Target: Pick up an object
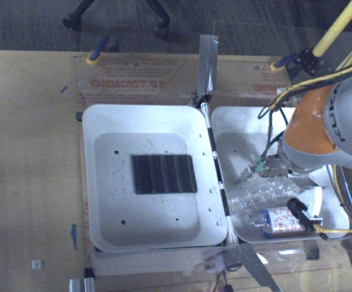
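Over the right bin, toward the bench's right edge, the grey arm with its orange band is reaching down, and its claw is hanging just above the bin floor; how the claw is set I cannot tell. Near the bin's front edge a clear plastic bottle with a red-and-white label is lying on its side, just below the claw. A dark ribbed rectangle is sitting mid-floor in the left bin.

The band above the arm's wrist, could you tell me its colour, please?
Orange; the band shows best in the camera view.
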Action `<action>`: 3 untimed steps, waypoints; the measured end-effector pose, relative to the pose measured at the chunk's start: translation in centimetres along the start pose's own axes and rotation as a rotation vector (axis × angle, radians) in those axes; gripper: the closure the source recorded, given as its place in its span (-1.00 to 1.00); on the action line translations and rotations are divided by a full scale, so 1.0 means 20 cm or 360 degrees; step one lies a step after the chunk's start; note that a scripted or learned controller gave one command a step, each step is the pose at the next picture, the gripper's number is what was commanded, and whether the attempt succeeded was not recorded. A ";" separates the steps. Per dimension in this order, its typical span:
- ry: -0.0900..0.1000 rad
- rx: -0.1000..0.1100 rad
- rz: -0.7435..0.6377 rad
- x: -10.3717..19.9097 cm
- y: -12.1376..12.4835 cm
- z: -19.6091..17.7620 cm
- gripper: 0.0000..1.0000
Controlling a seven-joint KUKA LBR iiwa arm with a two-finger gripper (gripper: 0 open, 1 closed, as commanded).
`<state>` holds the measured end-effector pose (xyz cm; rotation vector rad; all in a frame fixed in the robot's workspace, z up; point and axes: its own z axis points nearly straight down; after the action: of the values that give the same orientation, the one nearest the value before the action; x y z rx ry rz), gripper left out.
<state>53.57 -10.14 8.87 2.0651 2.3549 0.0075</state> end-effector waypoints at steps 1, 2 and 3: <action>0.0006 0.0014 -0.0055 -0.34 -0.33 -0.12 -1.00; 0.0003 0.0012 -0.0065 -0.58 -0.33 -0.88 -1.00; 0.0005 0.0017 0.0150 -0.24 -0.29 -0.31 -1.00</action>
<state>48.30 -15.62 15.07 2.1805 2.2625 -0.0011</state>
